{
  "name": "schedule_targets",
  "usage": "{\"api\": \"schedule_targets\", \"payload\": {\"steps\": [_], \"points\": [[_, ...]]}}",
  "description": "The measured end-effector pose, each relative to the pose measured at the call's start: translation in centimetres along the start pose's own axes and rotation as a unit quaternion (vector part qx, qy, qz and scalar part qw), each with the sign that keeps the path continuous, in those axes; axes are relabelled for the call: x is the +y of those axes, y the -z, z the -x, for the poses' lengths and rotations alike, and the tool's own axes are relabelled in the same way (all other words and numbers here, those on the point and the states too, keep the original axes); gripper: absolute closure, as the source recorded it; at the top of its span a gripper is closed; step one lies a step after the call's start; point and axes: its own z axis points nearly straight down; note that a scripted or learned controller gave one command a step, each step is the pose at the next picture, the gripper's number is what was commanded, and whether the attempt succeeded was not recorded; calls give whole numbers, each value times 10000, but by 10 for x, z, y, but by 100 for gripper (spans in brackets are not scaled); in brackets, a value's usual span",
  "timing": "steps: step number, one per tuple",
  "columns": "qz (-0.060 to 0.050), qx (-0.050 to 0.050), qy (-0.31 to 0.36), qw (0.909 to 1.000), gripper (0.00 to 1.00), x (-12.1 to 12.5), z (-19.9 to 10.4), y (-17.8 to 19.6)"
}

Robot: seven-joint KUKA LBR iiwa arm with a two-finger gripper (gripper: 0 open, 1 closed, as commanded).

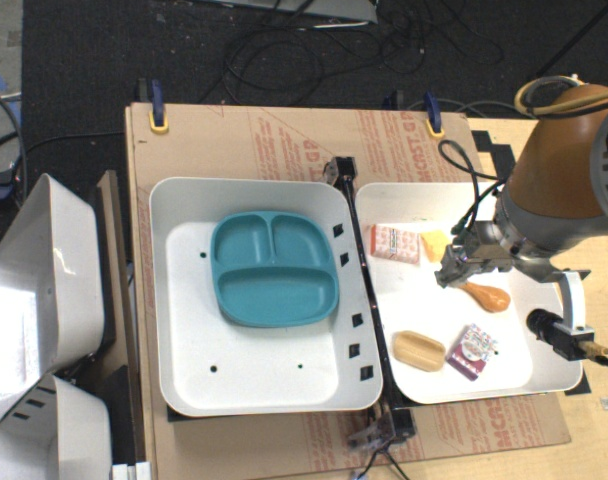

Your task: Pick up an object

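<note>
Five small things scattered loose in the right bin (549, 378), apparently dropped at random for picking. Nearest the jaws (454, 268): an orange drumstick-shaped toy (485, 295), lying just below and right of them, seemingly untouched. Whether spread or pressed together, impossible to tell from above. Just above, a yellow wedge (434, 244); further left of that, a red-and-white packet (395, 243). Well below, a tan oval block (418, 350) and a purple packet (472, 350). Far left, across the divider, a teal divided plate (275, 269) in the left bin (174, 298). Yellow wedge close enough to crowd a descent.
</note>
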Motion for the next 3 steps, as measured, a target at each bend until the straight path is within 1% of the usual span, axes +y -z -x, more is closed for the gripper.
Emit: {"api": "schedule_targets", "payload": {"steps": [1,2,3], "points": [[-2,1,-6,10000,100,7,-52,-7],[-4,1,7,10000,100,-1,-110,-8],[10,3,13,10000,100,3,-165,8]]}}
